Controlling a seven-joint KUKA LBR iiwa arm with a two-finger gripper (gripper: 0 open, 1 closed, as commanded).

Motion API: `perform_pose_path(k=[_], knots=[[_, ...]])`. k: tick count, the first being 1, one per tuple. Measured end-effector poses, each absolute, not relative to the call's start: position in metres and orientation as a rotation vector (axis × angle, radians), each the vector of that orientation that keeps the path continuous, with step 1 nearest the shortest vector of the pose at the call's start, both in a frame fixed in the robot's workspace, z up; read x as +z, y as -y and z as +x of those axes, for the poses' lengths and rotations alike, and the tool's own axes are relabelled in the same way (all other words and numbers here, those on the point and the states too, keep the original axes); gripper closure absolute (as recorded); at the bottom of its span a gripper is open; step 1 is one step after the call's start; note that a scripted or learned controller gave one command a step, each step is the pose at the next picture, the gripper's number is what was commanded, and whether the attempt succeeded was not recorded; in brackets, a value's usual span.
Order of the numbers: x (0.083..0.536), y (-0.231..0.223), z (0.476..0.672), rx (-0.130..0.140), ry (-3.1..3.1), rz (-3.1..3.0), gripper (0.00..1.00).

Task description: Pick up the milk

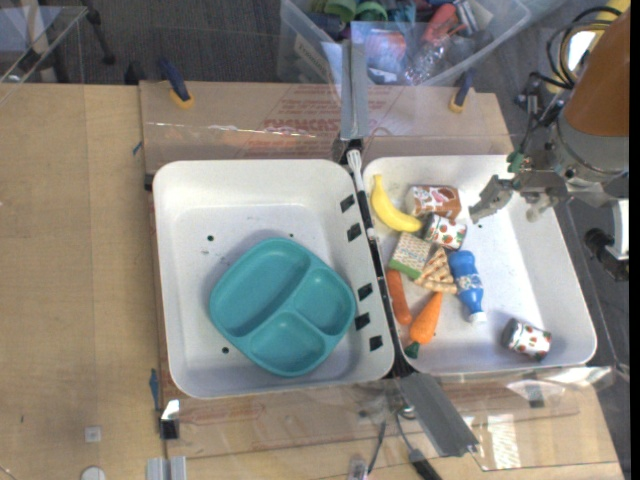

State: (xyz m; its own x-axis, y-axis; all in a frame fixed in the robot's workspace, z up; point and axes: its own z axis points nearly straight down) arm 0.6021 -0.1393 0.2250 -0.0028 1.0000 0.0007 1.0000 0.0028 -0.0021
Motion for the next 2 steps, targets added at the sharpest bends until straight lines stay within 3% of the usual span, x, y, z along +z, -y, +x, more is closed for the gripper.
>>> perform_pose_path(k=[1,2], knots=[[0.101,0.096,0.631,-0.015,2.090,-2.359,0.00],[0.111,0.095,0.631,-0.018,2.090,-2.357,1.00]])
